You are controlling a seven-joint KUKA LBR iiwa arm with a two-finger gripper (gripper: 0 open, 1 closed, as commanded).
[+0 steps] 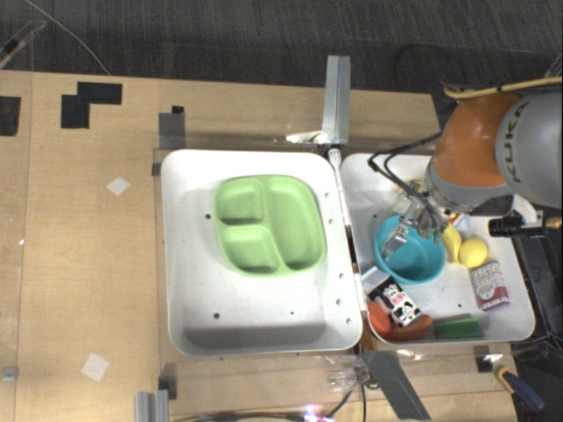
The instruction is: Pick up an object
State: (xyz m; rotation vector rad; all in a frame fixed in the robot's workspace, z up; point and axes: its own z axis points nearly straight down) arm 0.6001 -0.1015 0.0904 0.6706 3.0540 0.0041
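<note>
Two bins on bench; right bin (526,319) holds candidates. Gripper (413,229) low over teal bowl (411,255), at its near rim. Jaw state: cannot tell. Lemon (473,252) just beside. Advice: straddle rim squarely, close firmly, lift straight, avoid nudging neighbours.

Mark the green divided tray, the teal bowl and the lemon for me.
green divided tray (266,222): camera view, on the ridge where its compartments meet.
teal bowl (415,260): camera view, on its inner floor.
lemon (473,252): camera view, on its rounded top.
</note>
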